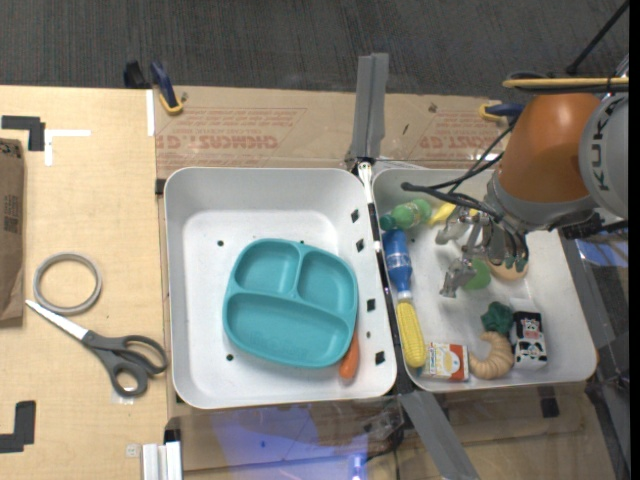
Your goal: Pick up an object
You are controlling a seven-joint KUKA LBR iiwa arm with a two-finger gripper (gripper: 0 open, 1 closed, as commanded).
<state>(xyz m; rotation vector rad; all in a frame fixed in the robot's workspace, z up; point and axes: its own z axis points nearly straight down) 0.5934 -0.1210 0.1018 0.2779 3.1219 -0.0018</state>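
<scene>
The arm (pixel 575 148) runs off the right edge and hides part of the right bin (pixel 570 298)

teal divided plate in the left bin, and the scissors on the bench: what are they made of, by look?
Teal divided plate: probably moulded plastic, one even colour, smooth, softly rounded compartment ridges, slight sheen. Scissors: blades look like bare metal, pale and reflective; the grey handle loops look like plastic, matte and thicker than the blades. Neither can be confirmed from this view alone.
</scene>
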